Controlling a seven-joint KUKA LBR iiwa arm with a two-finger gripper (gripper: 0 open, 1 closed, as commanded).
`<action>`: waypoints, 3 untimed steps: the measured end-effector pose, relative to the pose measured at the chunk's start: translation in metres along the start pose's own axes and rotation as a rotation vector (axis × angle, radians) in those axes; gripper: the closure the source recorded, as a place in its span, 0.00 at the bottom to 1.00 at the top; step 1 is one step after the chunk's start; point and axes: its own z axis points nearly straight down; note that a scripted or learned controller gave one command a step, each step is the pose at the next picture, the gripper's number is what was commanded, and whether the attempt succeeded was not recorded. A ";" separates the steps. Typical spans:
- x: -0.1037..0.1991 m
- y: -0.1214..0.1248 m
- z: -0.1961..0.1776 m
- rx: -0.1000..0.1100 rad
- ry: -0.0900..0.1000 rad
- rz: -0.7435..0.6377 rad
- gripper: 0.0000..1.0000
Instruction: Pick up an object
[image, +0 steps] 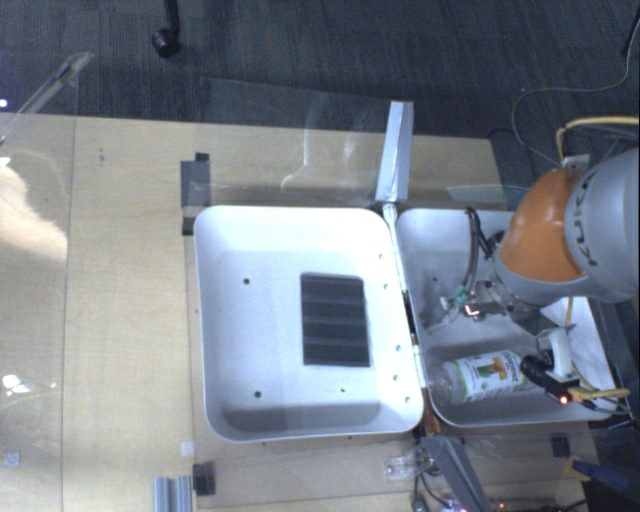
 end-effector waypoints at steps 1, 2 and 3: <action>-0.025 0.122 0.005 0.007 0.000 0.152 0.00; -0.081 0.112 -0.110 0.005 -0.002 0.241 0.00; -0.119 0.103 -0.001 0.009 -0.001 0.248 0.00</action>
